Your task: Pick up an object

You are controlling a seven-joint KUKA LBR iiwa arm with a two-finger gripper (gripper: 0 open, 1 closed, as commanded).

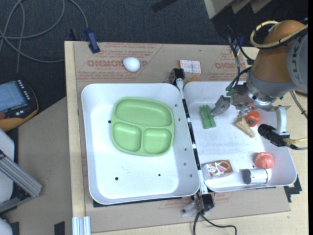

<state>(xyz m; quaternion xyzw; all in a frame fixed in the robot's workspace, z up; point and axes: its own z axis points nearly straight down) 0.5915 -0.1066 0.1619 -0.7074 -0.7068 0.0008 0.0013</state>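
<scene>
The gripper (234,105) hangs over the right bin (220,136) near its far edge, fingers spread apart with nothing between them. One fingertip (218,107) sits just beside a green block (207,116). A small tomato (252,117) lies by the other. The left bin (98,146) carries a green divided plate (143,126). The bench (146,53) stands over dark carpet.

The arm (276,53) reaches in from the far right, its gripper (234,104) pointing down and left.
</scene>
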